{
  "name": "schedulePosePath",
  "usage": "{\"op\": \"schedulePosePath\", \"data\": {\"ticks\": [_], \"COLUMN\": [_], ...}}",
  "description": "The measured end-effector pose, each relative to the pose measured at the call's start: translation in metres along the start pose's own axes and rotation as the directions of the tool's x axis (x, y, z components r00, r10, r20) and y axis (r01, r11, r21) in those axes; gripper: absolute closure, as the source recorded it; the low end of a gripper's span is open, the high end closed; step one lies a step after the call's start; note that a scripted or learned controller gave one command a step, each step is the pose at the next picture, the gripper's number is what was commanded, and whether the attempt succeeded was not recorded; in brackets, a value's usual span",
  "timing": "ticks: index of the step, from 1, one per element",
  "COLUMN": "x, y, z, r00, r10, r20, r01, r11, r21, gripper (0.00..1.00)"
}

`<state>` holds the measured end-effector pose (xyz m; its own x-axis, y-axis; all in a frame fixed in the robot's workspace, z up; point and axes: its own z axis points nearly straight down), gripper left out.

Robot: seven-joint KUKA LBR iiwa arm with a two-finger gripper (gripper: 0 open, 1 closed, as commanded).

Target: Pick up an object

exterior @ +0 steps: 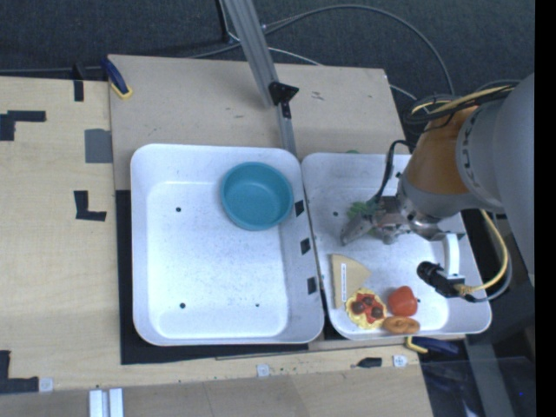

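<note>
Within right bin (pixel 323 181), metal claw (pixel 358 228) touches leafy green (pixel 360 207).

Green object (pixel 360 208) at right bin's (pixel 334 181) middle

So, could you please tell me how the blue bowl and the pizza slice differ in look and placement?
The blue bowl is round, plain teal-blue and hollow; the pizza slice is a flat wedge, pale with red and yellow topping at its wide end. The bowl sits in the left bin, near its far right corner; the slice lies in the right bin, toward its near edge, beside a tomato. Both rest apart from the pincer.
</note>
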<state>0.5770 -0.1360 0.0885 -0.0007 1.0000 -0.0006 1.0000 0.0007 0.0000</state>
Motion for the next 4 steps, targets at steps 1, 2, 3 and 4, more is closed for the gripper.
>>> {"op": "schedulePosePath", "data": {"ticks": [1,2,3,4], "x": [-0.001,-0.003,-0.013,-0.010], "y": [0.001,0.002,0.004,-0.005], "z": [-0.012,-0.054,-0.106,-0.160], "r00": [1.000,1.000,1.000,1.000], "r10": [0.000,0.000,0.001,0.000], "r20": [0.001,0.000,0.000,0.000], "r01": [0.000,0.000,-0.001,0.000], "r11": [1.000,1.000,1.000,1.000], "r21": [-0.003,-0.003,-0.004,-0.004], "gripper": [1.00,1.00,1.00,1.00]}}
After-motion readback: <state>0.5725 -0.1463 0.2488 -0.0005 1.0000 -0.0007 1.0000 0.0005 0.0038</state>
